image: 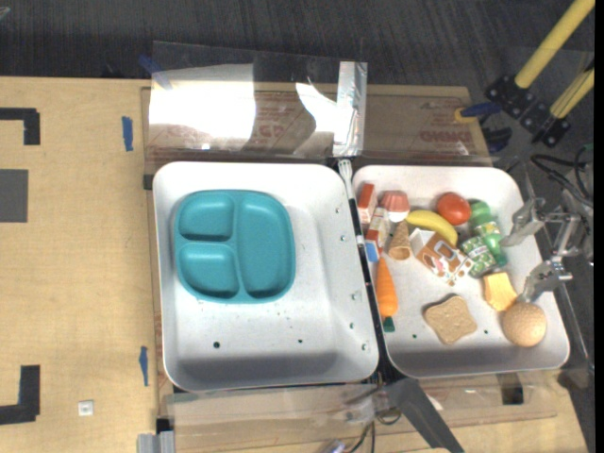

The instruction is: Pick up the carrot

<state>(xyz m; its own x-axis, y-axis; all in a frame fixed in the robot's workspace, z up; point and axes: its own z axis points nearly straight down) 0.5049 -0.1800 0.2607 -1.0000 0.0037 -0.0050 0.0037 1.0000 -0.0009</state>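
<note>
The gripper (540,253) hung at the right bin's (547,347) right edge, its metal fingers (525,217) spread and holding nothing. The carrot (386,289) lay against that bin's left wall, well apart from it.

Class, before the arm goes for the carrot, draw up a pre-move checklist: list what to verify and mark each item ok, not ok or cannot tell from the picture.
1. Carrot in view, in the right bin: ok.
2. Carrot top uncovered: ok.
3. Room on both sides of the carrot: not ok; it lies along the bin's left wall.
4. Neighbours apart from the carrot: cannot tell; the cone sits very near its upper end.
5. Gripper over the carrot: not ok; it is at the bin's right edge.
6. Fingers ready to grasp: cannot tell.
</note>
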